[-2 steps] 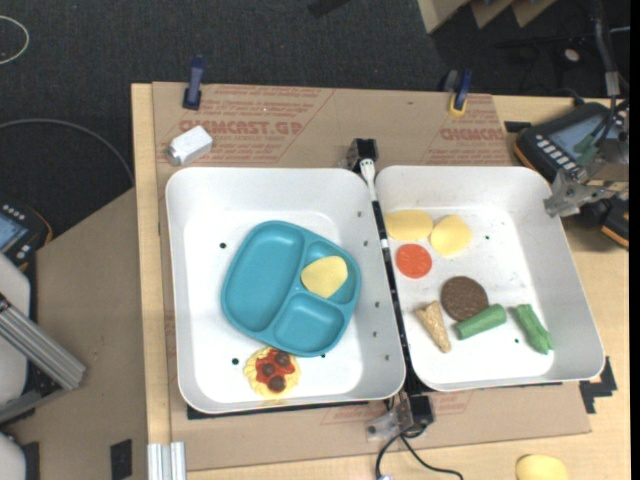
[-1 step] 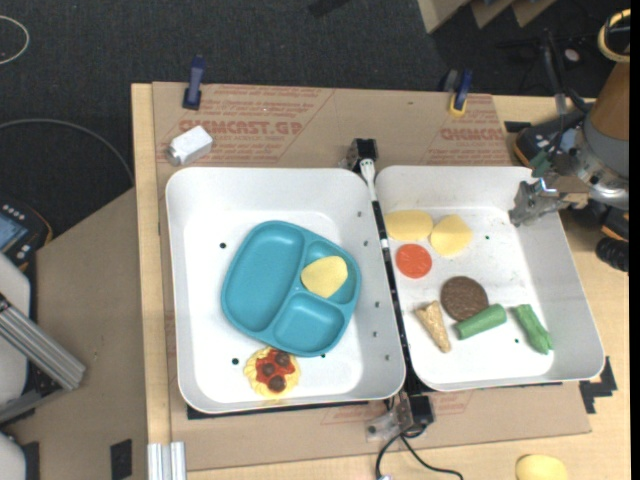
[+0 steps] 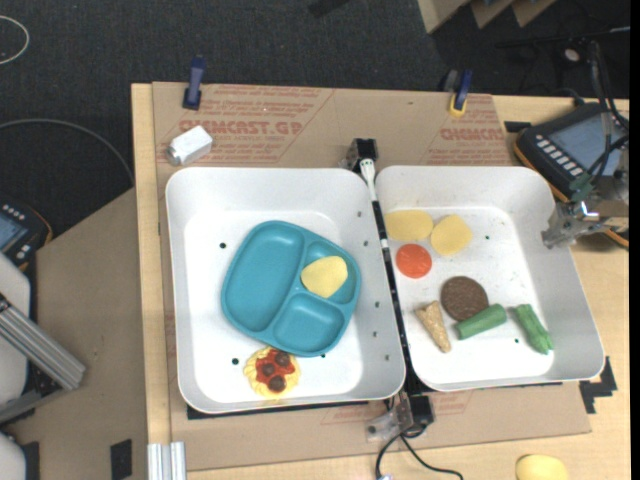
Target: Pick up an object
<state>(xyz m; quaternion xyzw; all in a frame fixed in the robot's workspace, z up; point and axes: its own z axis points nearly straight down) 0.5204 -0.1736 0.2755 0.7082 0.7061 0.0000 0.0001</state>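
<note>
The pizza [image 3: 271,370] lay nearest, in the left bin [image 3: 195,298] just near of the blue plate [image 3: 265,288]; a yellow piece [image 3: 325,276] sat in the plate's right compartment. In the right bin [image 3: 560,288] the near row held a cone [image 3: 434,325], a brown disc [image 3: 464,296] and 2 green pieces, one [image 3: 481,321] touching the disc and the other [image 3: 533,328] further right; beyond them lay a red disc [image 3: 413,260], then 2 yellow pieces [image 3: 409,225] [image 3: 451,235] side by side at the far end. By my judgement the task had barely begun: all 10 things rested in the bins or on the plate, and choosing, reaching, gripping and lifting were all left. The gripper [image 3: 578,218] hung over the right bin's far right rim, well apart from every piece, carrying nothing; its metal tip was too small and cluttered to make out, so I cannot tell whether the claw was released or clenched.
</note>
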